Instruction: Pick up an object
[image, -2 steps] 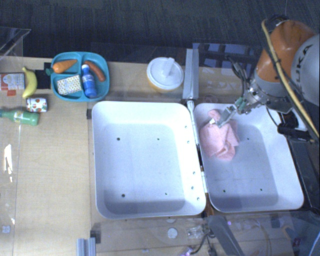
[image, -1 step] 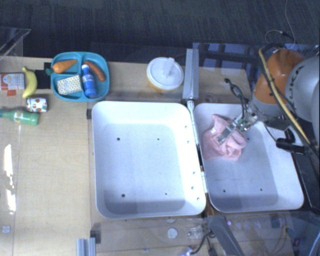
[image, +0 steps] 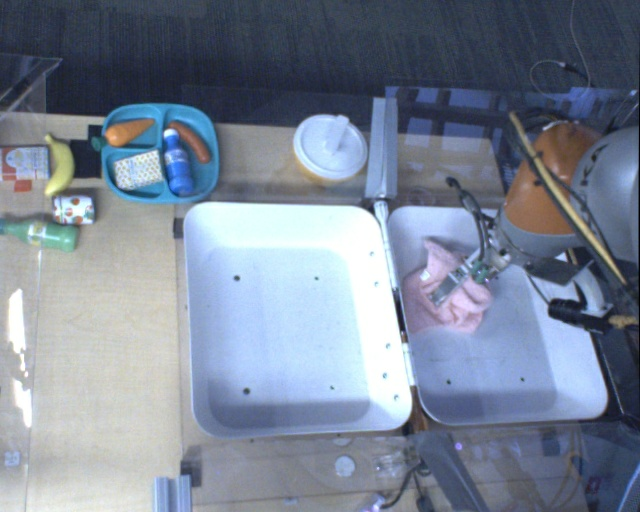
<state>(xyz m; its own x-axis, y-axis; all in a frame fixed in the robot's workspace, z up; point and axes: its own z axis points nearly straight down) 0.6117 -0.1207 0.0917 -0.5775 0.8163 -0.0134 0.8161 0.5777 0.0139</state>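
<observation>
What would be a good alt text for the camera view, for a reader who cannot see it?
Seen from above, a grey robot arm reaches from the right and puts its tool down on a crumpled pink cloth in the right white bin. The left white bin lies beside it, and a blue tray of toy food, a banana and a white lidded cup sit on the wooden bench.

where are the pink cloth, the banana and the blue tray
pink cloth (image: 462, 308), camera view, lower right fold
banana (image: 60, 166), camera view, middle of its curve
blue tray (image: 206, 150), camera view, right rim
</observation>
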